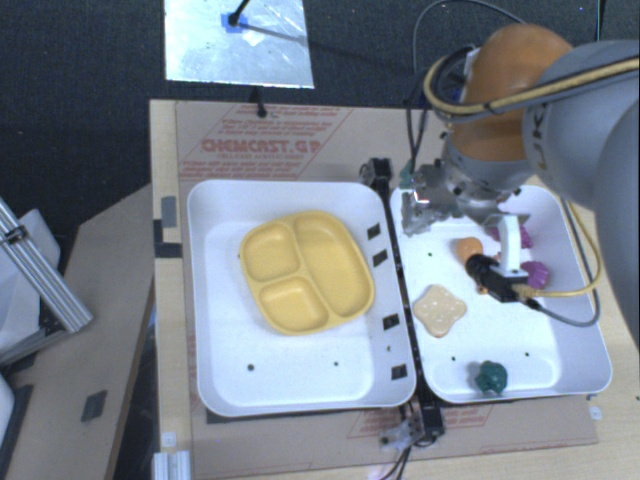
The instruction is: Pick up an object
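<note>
so, tool over the right bin, near an orange piece

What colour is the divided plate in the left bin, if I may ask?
The divided plate is pale yellow, in the camera view.

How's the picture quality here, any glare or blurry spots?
Camera view: even, soft light with faint shadows; the silvery reflective sheet at the top glares; the grey arm with an orange band looks soft, close to the lens; the yellow divided plastic tray in the left white bin is sharp.
</note>
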`<state>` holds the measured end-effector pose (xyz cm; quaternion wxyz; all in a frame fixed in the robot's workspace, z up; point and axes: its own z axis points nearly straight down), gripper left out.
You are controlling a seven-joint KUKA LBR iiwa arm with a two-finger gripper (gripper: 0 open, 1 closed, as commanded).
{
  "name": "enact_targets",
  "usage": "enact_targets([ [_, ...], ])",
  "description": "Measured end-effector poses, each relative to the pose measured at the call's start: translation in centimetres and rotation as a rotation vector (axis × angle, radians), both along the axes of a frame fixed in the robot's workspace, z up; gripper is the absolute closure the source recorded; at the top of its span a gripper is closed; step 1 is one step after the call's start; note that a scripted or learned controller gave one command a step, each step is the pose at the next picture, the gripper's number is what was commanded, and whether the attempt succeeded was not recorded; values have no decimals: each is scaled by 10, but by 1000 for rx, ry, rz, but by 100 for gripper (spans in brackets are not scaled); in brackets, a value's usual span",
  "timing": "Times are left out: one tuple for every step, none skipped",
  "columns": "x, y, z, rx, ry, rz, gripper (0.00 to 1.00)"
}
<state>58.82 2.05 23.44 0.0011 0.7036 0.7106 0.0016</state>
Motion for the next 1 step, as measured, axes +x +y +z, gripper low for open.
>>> enact_targets([
  [1, 54, -11, 1, 3, 1, 100],
])
